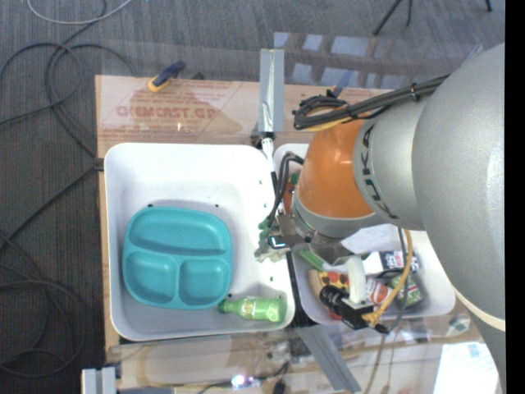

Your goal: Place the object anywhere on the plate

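A green bottle (253, 308) lies on its side at the near edge of the left bin (164, 158), just beside the near right corner of the teal divided plate (175, 255), not on it. The pincer (271, 240) hangs over the left bin's right wall, beyond the bottle; whether it is apart or together cannot be told. The right bin (439, 302) holds a clutter of small packages (373, 281) under the arm (394, 162). A table (164, 113) carries both bins.

Probably a lab: bench-mounted arm (426, 162), floor cables (49, 89).
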